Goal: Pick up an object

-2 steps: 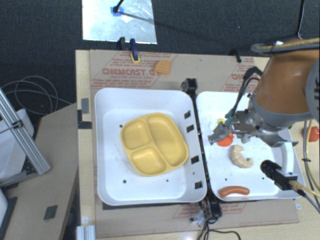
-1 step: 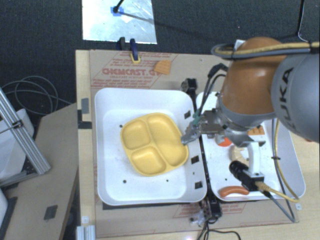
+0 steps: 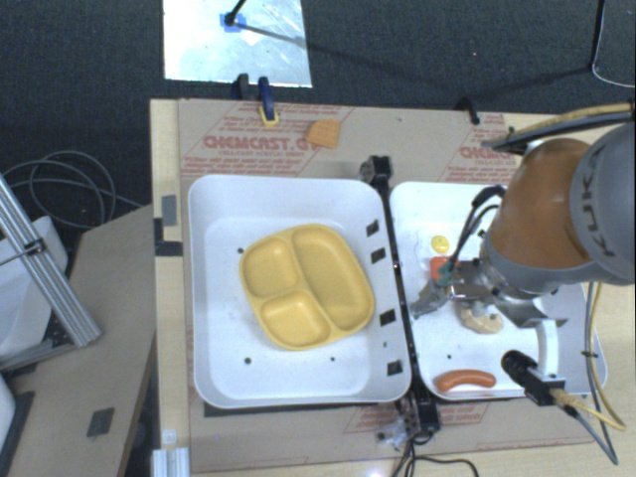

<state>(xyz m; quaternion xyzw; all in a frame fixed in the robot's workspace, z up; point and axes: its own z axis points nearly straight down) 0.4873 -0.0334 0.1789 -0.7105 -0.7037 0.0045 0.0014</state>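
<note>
Approach step: grey two-finger gripper [image 3: 434, 301] low in right shallow white bin [image 3: 417, 202], grip state unclear, can't tell. Pale beige doughnut-shaped toy [image 3: 481, 318] just beside; orange sausage [image 3: 465, 380] nearer front. Next: centre over one, close.

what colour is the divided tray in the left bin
Yellow; the divided tray shows clearly in the camera view.
</note>
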